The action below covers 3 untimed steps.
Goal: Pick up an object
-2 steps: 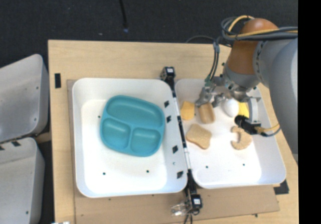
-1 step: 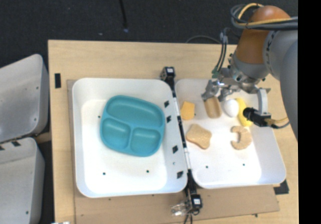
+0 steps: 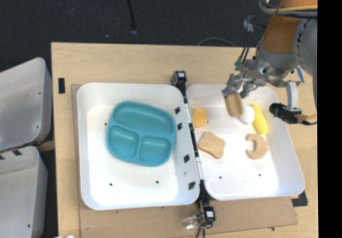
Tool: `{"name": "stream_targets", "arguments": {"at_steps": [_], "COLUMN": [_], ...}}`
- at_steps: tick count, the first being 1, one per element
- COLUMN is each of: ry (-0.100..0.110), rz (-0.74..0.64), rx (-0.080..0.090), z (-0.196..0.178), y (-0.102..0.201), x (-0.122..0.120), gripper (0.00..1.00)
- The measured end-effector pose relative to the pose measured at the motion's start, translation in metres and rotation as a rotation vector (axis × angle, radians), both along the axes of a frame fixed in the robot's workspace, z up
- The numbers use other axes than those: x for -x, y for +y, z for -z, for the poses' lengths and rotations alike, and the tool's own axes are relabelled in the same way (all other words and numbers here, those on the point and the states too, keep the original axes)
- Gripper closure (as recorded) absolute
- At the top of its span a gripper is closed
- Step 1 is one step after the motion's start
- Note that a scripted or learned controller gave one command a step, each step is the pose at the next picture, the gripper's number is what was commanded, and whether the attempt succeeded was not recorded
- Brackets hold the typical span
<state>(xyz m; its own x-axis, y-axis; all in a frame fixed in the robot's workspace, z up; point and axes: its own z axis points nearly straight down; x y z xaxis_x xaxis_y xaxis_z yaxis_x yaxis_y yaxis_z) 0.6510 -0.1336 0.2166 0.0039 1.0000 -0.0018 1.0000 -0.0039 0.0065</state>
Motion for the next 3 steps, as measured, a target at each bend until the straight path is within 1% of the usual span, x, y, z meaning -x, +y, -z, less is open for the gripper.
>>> {"name": "stream_targets", "arguments": {"at_steps": [1,2,3], "ry": [0.007,0.004,0.007], "rz": [-0.008,-0.010,-0.009], "rx": [-0.002,-0.002,-0.002], "z": [0.003,-0.015,-0.016], "y": [0.045,0.097,0.140], "x": [0.001,-0.003,-0.001], "gripper": [1.00,1.00,1.00]}}
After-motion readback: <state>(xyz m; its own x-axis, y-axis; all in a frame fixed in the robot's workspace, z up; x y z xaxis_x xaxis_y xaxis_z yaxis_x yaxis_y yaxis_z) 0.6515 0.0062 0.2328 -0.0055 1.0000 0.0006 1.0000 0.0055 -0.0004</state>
